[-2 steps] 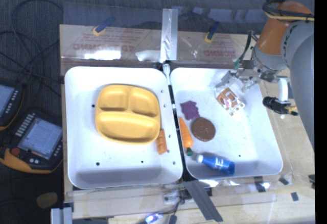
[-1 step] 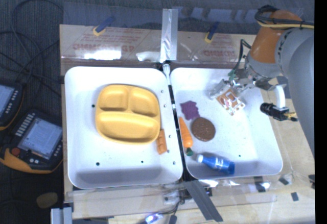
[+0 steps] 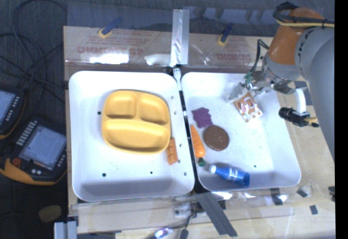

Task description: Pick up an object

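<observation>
Seemingly, in the camera view the gripper (image 3: 251, 86) hangs right above a small orange-and-white packet (image 3: 248, 106) in the right bin (image 3: 283, 145); whether anything is gripped cannot be told. It should centre over the packet, descend squarely, and avoid the bin wall behind it.

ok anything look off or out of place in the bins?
Mostly fine. One small orange piece lies wedged against the yellow tray in the left bin, apart from the carrot and bottle in the right bin. No spills.
</observation>
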Controlling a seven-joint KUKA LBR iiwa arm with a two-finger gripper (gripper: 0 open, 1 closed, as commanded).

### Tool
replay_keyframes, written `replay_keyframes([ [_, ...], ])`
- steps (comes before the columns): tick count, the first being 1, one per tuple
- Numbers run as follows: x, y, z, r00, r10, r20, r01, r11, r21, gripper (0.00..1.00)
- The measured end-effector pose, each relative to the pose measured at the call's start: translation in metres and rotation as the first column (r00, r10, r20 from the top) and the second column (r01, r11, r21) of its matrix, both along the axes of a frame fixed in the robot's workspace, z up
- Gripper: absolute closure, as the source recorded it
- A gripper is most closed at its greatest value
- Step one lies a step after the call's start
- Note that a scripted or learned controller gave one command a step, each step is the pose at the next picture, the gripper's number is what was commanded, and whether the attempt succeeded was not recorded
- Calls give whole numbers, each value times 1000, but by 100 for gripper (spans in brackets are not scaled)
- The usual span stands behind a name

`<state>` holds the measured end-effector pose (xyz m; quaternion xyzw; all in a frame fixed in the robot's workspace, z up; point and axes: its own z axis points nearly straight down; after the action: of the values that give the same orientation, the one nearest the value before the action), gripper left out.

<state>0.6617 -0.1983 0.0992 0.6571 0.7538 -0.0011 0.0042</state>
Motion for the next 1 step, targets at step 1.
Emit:
replay_keyframes([
  [1,-24,62,100,987,162,-5,-162,987,5,100],
])
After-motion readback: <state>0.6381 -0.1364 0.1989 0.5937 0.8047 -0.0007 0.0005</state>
